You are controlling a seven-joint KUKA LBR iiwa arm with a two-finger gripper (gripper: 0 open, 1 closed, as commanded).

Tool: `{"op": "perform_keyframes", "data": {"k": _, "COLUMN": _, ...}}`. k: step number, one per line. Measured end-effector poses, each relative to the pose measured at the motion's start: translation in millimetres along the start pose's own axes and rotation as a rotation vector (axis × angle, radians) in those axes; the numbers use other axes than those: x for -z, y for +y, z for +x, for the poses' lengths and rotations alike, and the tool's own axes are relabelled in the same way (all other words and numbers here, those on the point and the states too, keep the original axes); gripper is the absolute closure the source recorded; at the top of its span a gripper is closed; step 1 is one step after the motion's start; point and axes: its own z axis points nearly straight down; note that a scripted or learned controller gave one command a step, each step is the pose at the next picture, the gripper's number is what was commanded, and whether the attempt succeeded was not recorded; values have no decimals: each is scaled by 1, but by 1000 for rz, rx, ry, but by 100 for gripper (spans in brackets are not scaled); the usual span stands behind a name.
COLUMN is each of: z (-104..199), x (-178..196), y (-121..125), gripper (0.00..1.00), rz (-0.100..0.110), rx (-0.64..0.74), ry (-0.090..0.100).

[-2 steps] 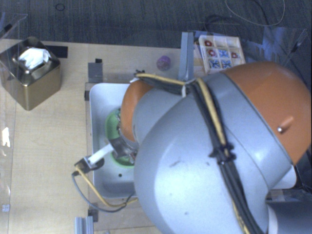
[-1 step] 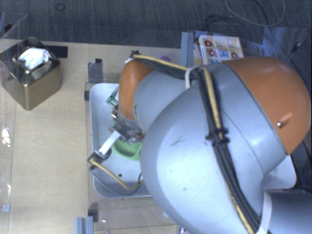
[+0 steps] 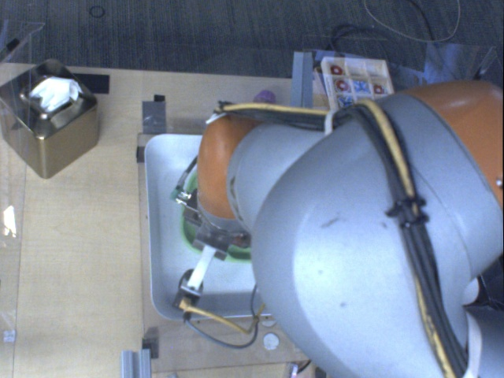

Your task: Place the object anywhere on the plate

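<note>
A green plate [image 3: 187,225] lies in the left white bin [image 3: 161,211]; I see just a thin arc of its left rim. The grey arm with its orange band [image 3: 216,168] reaches in from the right and covers most of the bin and the plate. My gripper [image 3: 206,228] hangs below the orange band, right over the plate's left part, with its tip hidden by the wrist. Whatever lies on the plate or under the arm is hidden.
A brass-coloured box [image 3: 51,128] with white stuff inside stands on the bench at the far left. A small purple thing [image 3: 265,97] and a printed card [image 3: 356,79] lie behind the bins. Bare wooden bench [image 3: 79,274] stretches left of the bin.
</note>
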Motion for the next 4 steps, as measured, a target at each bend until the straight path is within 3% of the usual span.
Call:
{"op": "perform_keyframes", "data": {"k": 1, "z": -3, "x": -13, "y": -13, "gripper": 100, "rz": -18, "rx": -499, "ry": 35}}
{"op": "perform_keyframes", "data": {"k": 2, "z": -17, "x": -13, "y": -9, "gripper": 100, "rz": -13, "rx": -37, "ry": 30}}
{"op": "perform_keyframes", "data": {"k": 3, "z": -21, "x": 192, "y": -14, "gripper": 100, "rz": -3, "rx": -329, "ry": 4}}
{"op": "perform_keyframes", "data": {"k": 4, "z": -59, "x": 122, "y": 5, "gripper": 100, "rz": 0, "rx": -331, "ry": -2}}
